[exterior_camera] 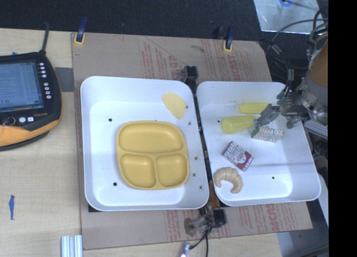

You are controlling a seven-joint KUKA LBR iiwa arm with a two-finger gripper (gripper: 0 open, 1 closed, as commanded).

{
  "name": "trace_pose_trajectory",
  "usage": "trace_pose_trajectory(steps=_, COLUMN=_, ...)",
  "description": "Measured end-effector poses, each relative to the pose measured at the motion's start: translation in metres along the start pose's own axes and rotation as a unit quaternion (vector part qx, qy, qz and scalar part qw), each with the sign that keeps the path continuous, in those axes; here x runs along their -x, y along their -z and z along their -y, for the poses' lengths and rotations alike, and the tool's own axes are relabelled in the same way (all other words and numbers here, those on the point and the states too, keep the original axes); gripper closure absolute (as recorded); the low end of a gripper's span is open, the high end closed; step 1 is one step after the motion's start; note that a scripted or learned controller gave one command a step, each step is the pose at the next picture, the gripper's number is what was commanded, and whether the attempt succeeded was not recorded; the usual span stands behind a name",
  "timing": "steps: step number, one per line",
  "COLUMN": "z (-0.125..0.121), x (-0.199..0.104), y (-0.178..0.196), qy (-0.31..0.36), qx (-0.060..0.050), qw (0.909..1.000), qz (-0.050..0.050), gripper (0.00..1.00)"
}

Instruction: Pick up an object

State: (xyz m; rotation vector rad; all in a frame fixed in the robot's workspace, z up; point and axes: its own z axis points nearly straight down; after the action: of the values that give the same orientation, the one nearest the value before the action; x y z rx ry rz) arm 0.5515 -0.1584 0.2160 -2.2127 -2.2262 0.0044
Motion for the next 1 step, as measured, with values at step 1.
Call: trace_pose_trajectory(steps=1, z=-0.0563, x=-0.0062, y=-0.1047, qy=-0.001, qx=0.009, qw=1.0000, qz=0.001, gripper=0.00)
